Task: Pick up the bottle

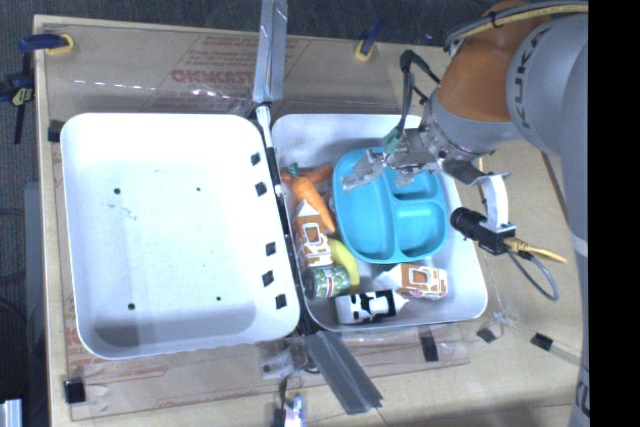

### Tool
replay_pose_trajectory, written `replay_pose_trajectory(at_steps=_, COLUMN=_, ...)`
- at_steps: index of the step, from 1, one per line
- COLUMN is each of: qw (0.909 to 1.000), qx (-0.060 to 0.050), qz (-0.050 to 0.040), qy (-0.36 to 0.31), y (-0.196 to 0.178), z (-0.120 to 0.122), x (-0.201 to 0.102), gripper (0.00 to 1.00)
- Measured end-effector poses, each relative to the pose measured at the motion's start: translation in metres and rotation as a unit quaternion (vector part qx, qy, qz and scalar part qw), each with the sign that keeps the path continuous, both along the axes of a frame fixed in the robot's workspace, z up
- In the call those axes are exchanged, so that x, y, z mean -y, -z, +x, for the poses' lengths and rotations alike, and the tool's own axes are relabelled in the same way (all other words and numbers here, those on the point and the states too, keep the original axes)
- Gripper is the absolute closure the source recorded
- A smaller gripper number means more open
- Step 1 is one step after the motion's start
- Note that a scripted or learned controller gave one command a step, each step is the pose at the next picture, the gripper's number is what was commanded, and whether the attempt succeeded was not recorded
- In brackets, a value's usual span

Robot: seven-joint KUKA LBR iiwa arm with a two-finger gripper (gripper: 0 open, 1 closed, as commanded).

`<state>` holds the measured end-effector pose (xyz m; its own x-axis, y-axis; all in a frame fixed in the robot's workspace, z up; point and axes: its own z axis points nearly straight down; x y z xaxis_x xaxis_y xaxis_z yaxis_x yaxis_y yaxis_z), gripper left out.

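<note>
Two white bins side by side: left bin [160, 245], right bin [470, 300]. In right bin: blue divided tray [400, 220], tilted; carrot [315, 200] by divider wall; yellow banana [345, 260] below carrot; orange-white carton [422, 281] near front; black-white cow-pattern item [368, 306] at front edge. Blue clamps [45, 43] at bench corners.

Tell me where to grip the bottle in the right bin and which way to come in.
Judging by its pose, take the bottle across its body from above. It lies on its side at the bin's front left, banana touching one side and a black-and-white carton close by, so space for the fingers is tight.
</note>
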<state>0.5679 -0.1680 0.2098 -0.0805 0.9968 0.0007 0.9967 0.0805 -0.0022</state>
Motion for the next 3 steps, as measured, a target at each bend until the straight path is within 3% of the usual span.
replay_pose_trajectory(at_steps=1, qw=0.9942, qx=0.001, qz=-0.0005, qy=-0.107, y=0.068, z=0.055, x=-0.016, gripper=0.0)
replay_pose_trajectory(at_steps=2, qw=0.996, qx=0.009, qz=-0.0027, qy=-0.088, y=0.109, z=0.072, x=0.021, gripper=0.0)
replay_pose_trajectory(at_steps=3, qw=0.9956, qx=0.007, qz=0.0026, qy=-0.093, y=0.102, z=0.073, x=0.013, gripper=1.0)
